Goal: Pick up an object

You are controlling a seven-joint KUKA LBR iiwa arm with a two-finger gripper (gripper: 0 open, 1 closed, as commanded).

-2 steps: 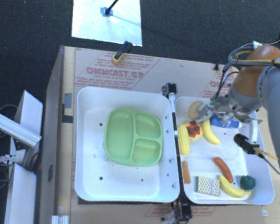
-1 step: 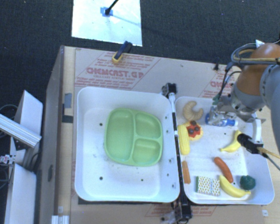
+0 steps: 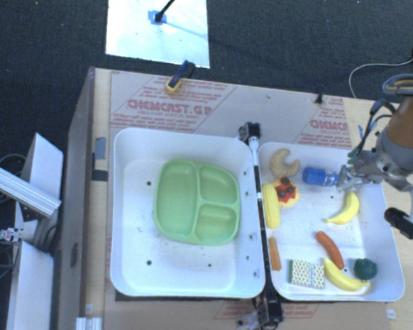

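The right bin [image 3: 390, 271] held the loose objects. A tan curved pastry [image 3: 285, 162] lay at its upper left, with a blue bottle [image 3: 319, 177] on its side just to the right. A red-and-yellow toy [image 3: 286, 193] sat below the pastry, beside a yellow corn cob [image 3: 271, 206] along the left wall. A small carrot [image 3: 275, 254] lay lower on that wall. One banana [image 3: 345, 209] lay mid-bin, another [image 3: 343, 277] at the bottom right, an orange-red pepper [image 3: 329, 249] between them. A speckled sponge [image 3: 307, 273] and a dark green lump [image 3: 365, 268] lay near the bottom.

a robotics lab: two white bins [image 3: 183, 283] on a protective-film bench [image 3: 197, 103], loose cables [image 3: 374, 71], dark carpet [image 3: 45, 41].
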